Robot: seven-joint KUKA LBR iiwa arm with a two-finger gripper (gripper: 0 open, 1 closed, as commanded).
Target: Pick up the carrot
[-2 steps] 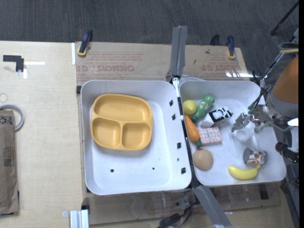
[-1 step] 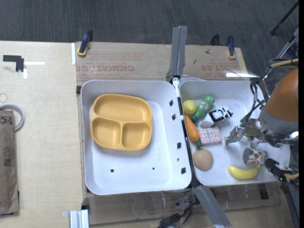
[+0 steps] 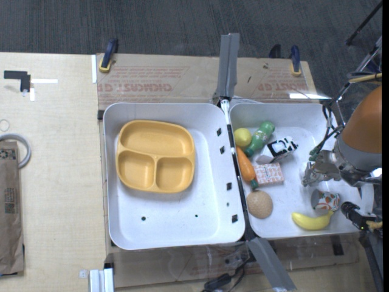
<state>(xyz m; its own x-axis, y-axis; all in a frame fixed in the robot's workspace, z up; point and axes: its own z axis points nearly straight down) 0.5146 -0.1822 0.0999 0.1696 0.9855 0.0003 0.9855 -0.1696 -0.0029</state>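
Carrot lies in right bin, tucked vs. the left wall, betw. lemon above and pink box just beside, so approach room looks tight. Tool hangs well apart at right, over a small cup; spread or pressed together, can't tell.

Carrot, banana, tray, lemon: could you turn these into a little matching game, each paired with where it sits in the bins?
Things:
1. carrot
2. banana
3. yellow tray
4. lemon

Places:
A. in the left bin
B. near the front edge of the right bin
C. along the right bin's left wall, beside the pink box
D. toward the back of the right bin, beside the green bottle

Pairs: 1-C, 2-B, 3-A, 4-D
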